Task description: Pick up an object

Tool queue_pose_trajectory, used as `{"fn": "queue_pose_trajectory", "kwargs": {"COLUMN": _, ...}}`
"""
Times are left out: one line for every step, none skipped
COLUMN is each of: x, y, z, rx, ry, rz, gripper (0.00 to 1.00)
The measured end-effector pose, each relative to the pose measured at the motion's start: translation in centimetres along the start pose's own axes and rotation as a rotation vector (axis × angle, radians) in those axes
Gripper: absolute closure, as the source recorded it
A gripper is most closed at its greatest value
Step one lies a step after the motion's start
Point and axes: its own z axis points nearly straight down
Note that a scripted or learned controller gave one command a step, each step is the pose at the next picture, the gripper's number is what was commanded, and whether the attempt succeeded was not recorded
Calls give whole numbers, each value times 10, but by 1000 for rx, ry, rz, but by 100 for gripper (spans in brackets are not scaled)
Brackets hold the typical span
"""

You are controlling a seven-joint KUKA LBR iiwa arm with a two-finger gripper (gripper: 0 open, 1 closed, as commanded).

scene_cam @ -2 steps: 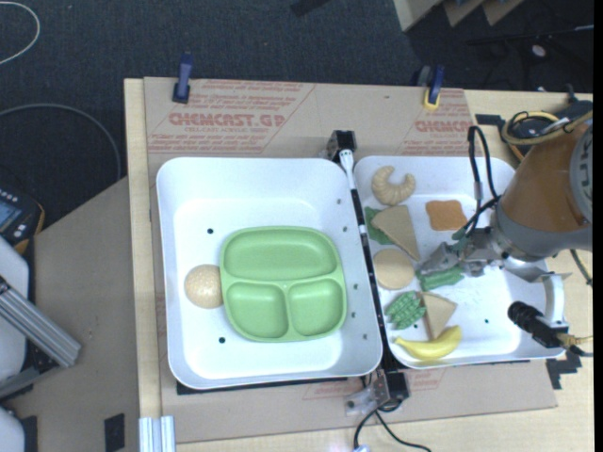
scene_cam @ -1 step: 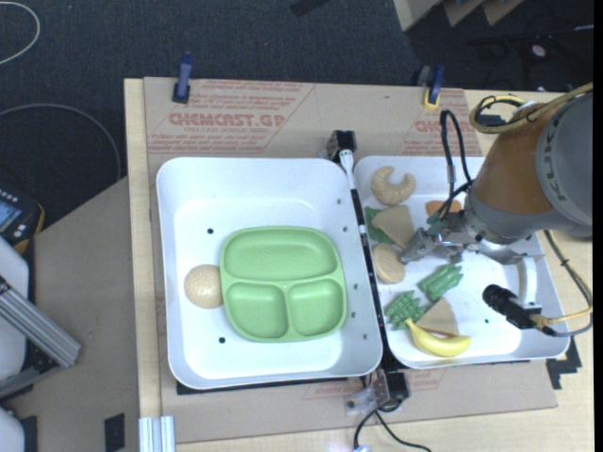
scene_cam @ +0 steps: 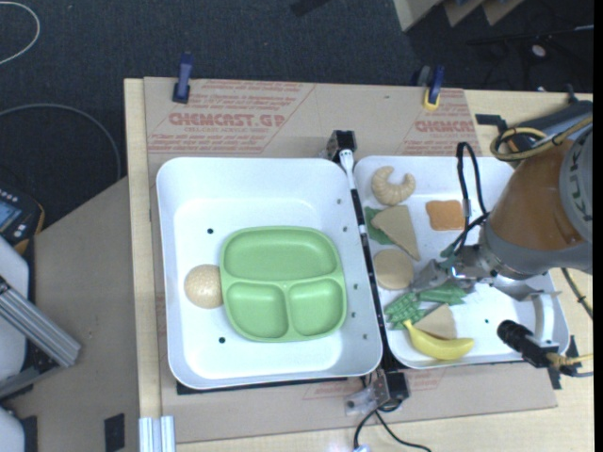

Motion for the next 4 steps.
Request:
{"fn": "queue_pose_trajectory", "kwargs": {"x": 1, "y": 3, "z": -11, "rx": -7, "ry": -2, "rz": -2, "gripper": 100}}
{"fn": "queue_pose_trajectory", "kwargs": {"x": 13, "y": -29, "z": 0, "rx": -4, "ry": -1, "rz": -1, "gripper": 100}}
{"fn": "queue_pose_trajectory", "kwargs": {"x": 37, "y": -28, "z": 0, "rx": -3, "ry": 0, "rz": -5, "gripper": 100}}
{"fn": "queue_pose_trajectory", "kwargs": {"x": 38, "y": -28, "z": 0, "rx": -4, "ry": -1, "rz": -3, "gripper": 100}}
